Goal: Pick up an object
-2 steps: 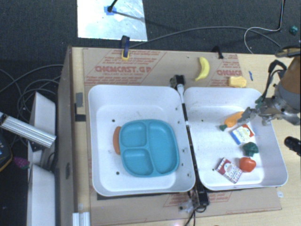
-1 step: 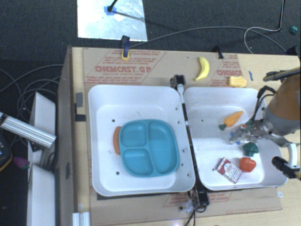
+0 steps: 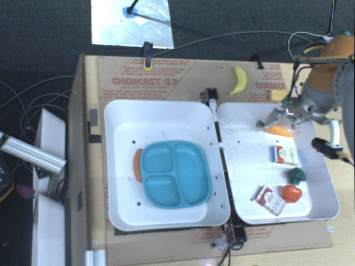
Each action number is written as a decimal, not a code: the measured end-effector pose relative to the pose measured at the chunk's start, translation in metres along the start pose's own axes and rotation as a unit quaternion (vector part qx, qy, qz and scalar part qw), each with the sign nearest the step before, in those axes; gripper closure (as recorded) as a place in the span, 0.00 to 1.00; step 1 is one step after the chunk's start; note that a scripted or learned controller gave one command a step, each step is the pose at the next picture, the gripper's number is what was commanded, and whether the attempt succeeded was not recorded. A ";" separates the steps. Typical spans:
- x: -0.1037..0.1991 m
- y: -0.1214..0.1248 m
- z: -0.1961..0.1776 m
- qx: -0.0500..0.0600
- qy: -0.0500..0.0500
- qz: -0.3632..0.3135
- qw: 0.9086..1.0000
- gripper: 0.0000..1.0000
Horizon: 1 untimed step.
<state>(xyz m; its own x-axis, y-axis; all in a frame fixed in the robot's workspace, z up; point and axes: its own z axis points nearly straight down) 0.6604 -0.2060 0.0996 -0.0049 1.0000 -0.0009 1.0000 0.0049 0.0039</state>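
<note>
Hand [image 3: 275, 119] above carrot [image 3: 279, 130] (right bin)

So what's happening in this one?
The arm reaches in from the right, its claw low over the right bin beside an orange piece. Nothing is visibly held. Two small packets, a green item and a tomato also lie there. The left bin has a blue tray; a banana sits on the board behind.
</note>
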 end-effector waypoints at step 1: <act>0.046 0.006 0.013 0.010 0.001 -0.001 1.000 0.00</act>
<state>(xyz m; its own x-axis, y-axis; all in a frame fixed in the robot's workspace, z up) 0.6662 -0.1603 0.0861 -0.0062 1.0000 0.0003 0.9998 0.0062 -0.0163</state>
